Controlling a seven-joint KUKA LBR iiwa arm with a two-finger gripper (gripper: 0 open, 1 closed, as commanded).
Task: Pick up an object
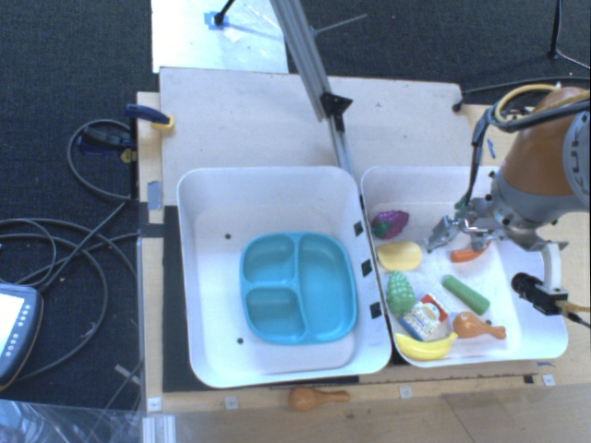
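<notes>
Far left, off the bench: cables [55, 247] and a tablet [17, 326] on dark carpet. Left bin [203, 201]: one blue tray [298, 287], three compartments, nothing in them. On the bench edge near the camera, outside the bins: a tan drumstick [319, 397].

Right bin [531, 344], crowded. Far left corner: purple grapes [390, 221]. Just nearer: a yellow lemon [399, 256]. Nearer again: a green bumpy corn [400, 293], touching a small carton [427, 319]. Near wall: a banana [427, 346]. Rightwards: a green cucumber [465, 294], an orange drumstick [478, 326], and an orange carrot [469, 256] just under the tool.

Gripper [454, 232] low over the middle of the right bin, metal fingers [438, 238] seemingly apart, nothing between them. No object picked yet; closest candidates the carrot and the lemon.

Risks, as judgement: closing between carrot and lemon and catching neither; a glancing touch rolling the lemon aside; the carrot, partly hidden beneath the wrist, slipping out of a shallow pinch; crowded pieces nearby nudged into each other on descent.
</notes>
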